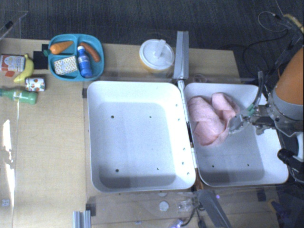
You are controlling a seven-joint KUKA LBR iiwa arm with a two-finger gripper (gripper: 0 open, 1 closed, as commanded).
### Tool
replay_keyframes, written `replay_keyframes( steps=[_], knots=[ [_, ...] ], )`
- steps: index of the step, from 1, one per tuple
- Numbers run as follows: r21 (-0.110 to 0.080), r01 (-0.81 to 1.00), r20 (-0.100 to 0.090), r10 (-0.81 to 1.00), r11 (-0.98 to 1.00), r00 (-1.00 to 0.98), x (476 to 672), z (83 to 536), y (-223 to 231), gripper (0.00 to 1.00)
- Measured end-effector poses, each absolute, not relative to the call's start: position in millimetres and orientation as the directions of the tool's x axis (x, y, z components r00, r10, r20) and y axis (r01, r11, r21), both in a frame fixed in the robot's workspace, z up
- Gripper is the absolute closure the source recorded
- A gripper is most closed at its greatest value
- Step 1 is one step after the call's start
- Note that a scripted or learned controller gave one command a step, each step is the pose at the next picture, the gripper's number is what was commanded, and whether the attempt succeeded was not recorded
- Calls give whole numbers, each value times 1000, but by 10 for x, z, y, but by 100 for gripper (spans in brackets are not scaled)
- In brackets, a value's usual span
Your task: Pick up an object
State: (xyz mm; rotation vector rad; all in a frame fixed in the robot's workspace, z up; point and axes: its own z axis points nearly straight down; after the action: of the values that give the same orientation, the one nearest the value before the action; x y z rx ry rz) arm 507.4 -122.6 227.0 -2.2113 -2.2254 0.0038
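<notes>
Two shallow white bins sit side by side on the bench: the left bin (pixel 135 137) near the frame's centre and the right bin (pixel 237 160) toward the right edge. A pink cloth (pixel 209 118) lies crumpled in the upper left part of the right bin, close to the wall shared with the other bin. The gripper (pixel 236 123) reaches in from the right and sits at the cloth's right edge, touching or just beside it; whether it is released or grasping cannot be told from this angle. At the upper left of the frame rests a blue divided tray (pixel 99 56) with toy food, and a white lidded cup (pixel 156 54) stands above the bins.
</notes>
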Motion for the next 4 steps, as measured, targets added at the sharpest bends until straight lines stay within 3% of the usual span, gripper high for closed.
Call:
replay_keyframes(
  steps=[1, 2, 3, 4],
  knots=[
    [1, 998, 1, 998, -58, 58, 5537, 923, -1255, 0],
    [13, 992, -4, 992, 123, -123, 5999, 888, -1009, 0],
    [10, 973, -5, 973, 231, -231, 6327, 880, -877, 0],
    [14, 950, -4, 950, 312, -312, 6237, 881, -989, 0]
  ],
)
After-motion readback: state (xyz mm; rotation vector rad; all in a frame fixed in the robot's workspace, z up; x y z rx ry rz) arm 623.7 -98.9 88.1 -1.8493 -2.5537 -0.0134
